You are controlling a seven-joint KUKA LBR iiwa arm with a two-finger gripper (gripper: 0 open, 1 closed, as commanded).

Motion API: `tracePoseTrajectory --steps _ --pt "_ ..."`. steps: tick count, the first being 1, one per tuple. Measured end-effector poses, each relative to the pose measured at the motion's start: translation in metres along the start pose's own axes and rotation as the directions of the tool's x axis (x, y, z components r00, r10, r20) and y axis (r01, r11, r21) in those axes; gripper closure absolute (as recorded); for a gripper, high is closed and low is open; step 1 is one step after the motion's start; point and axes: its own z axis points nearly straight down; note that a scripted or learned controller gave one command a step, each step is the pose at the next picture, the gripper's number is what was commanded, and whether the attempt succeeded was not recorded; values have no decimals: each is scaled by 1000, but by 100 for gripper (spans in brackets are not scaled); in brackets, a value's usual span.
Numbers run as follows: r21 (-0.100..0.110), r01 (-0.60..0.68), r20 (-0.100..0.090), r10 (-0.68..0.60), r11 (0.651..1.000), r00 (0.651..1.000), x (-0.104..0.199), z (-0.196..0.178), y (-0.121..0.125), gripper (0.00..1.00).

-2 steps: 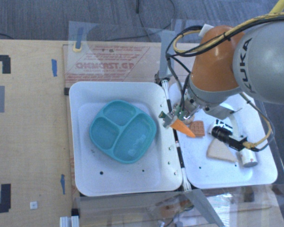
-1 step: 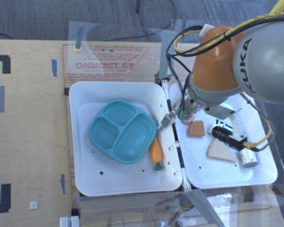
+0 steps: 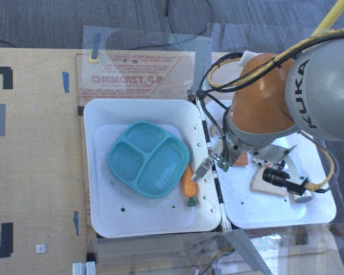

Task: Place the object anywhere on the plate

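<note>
Currently | gripper (image 3: pixel 202 171) aperture unclear, grasp unconfirmed | carrot (image 3: pixel 188 183) lies in left bin (image 3: pixel 97 205), touching plate (image 3: pixel 149 159) right rim | risk: tips nudge carrot away toward bin wall, missing plate

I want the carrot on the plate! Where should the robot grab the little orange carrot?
Probably around the middle of the carrot, coming straight down. It lies flat and lengthwise beside the blue plate, near the bin wall, so fingers likely fit best closing across its narrow width.

An orange carrot (image 3: pixel 188 184) lies in the left bin, touching the right edge of a teal three-compartment plate (image 3: pixel 149 159).
</note>
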Motion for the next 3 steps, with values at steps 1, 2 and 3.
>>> tracePoseTrajectory --steps 1,2,3 --pt "-3 31 3 -31 1000 1000 -22 52 97 0" --pt "-9 29 7 -29 1000 1000 -24 41 98 100" --pt "-8 -44 13 44 999 999 83 88 124 100"
